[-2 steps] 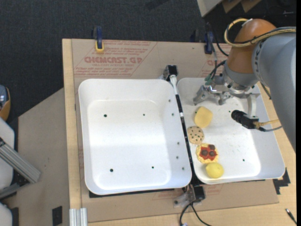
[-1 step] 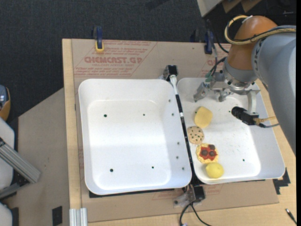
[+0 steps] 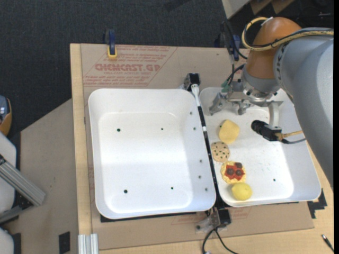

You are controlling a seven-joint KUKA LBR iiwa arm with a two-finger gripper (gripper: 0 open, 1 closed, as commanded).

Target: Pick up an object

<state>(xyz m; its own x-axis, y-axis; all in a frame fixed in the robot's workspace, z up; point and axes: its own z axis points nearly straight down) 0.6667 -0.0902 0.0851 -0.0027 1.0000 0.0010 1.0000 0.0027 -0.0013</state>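
The objects, a pale yellow piece (image 3: 229,130), cookie (image 3: 220,152), small pizza (image 3: 233,172) and lemon (image 3: 242,191), lie in the right bin (image 3: 296,187). The end effector (image 3: 229,102) hovers near its far corner; nothing looks picked yet.

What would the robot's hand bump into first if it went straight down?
Probably the bare floor of the right bin. The hand points down near that bin's far end. The pale yellow lump lies just nearer the camera, but depth is hard to judge.
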